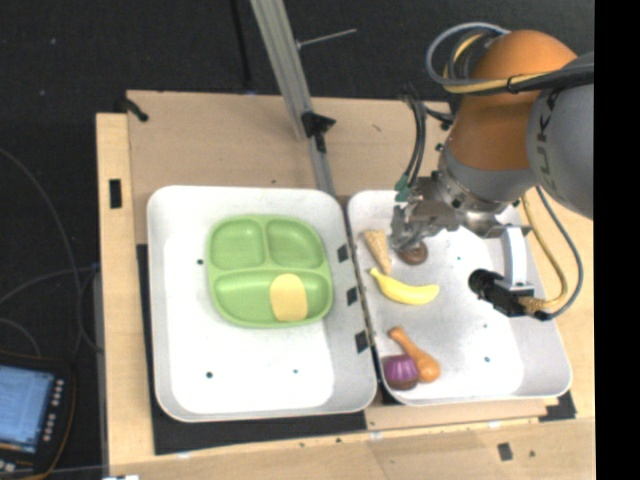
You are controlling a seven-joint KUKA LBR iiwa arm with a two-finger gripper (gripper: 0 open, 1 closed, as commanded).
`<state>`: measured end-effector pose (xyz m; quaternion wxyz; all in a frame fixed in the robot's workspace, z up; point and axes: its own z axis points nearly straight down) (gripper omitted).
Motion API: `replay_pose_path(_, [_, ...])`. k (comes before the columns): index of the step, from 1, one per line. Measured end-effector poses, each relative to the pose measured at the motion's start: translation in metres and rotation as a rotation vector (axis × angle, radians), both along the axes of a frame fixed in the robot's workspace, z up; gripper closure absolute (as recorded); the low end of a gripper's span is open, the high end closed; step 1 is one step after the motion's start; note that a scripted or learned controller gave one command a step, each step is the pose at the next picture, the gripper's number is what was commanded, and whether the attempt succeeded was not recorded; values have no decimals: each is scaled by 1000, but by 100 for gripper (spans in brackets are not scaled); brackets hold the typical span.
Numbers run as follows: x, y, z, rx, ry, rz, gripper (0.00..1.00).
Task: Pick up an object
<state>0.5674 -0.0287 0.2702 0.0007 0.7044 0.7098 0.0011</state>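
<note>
In the right bin (520,368) lie a yellow banana (405,290), a tan cone-shaped piece (377,249), a small brown round piece (413,254), and a purple and orange vegetable toy (408,363). My gripper (404,234) hangs low over the bin's far left part, right above the brown piece and beside the tan cone. Nothing shows between its fingers.
The left bin (180,368) holds a green divided plate (268,268) with a yellow oval piece (289,296) in its near compartment. A slanted metal pole (290,78) rises behind the bins. The arm's grey and orange body covers the right bin's far right corner.
</note>
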Motion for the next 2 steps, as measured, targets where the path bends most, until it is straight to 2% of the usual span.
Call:
replay_pose_path(1, [16,56,-15,0,2,0,100])
replay_pose_path(2, [31,103,-10,0,3,-3,100])
